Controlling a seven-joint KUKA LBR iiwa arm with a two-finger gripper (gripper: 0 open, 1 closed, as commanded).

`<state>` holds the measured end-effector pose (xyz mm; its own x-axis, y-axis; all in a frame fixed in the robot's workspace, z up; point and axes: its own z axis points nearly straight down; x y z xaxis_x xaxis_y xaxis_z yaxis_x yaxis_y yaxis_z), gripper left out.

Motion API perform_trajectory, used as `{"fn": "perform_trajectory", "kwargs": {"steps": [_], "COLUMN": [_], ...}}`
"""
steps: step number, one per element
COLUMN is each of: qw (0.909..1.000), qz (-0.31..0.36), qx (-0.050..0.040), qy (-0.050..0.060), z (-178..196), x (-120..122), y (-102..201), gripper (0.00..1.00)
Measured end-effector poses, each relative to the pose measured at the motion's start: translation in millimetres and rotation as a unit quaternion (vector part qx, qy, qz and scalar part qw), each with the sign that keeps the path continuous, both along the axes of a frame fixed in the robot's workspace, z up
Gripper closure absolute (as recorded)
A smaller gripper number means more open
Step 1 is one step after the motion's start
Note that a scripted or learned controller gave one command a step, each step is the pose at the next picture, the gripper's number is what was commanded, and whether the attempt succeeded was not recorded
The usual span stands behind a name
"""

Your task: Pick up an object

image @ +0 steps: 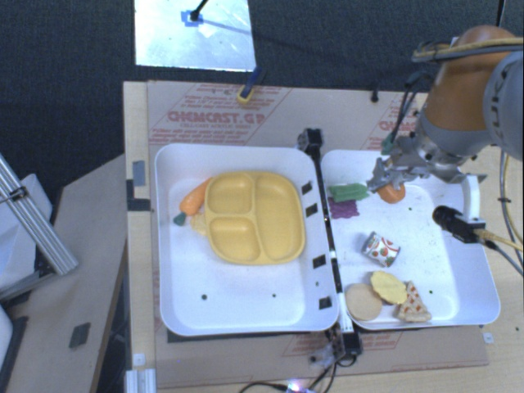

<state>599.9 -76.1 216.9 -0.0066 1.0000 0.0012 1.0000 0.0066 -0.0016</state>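
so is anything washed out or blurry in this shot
Camera view: the shiny silver square sheet beyond the bench glares nearly white; the orange-banded grey arm is soft-edged at right; the yellow divided plastic plate and left white bin look evenly lit, faint shadows.

One fixed camera looks down at a slant on both bins (246,322) from above the bench.
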Motion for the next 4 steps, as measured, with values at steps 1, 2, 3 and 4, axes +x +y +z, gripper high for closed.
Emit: {"fn": "perform_trajectory", "kwargs": {"steps": [1, 2, 3, 4], "qw": [1.0, 1.0, 1.0, 1.0], "qz": [0.0, 0.0, -0.003, -0.002], "qx": [0.0004, 0.0002, -0.0006, -0.0004], "qy": [0.0, 0.0, -0.001, -0.001], "z": [12.7, 16.0, 6.2, -0.3], "x": [-43.0, -62.9, -66.0, -64.3], "y": [40.3, 60.3, 49.5, 53.9], "gripper": [1.0, 1.0, 1.0, 1.0]}}
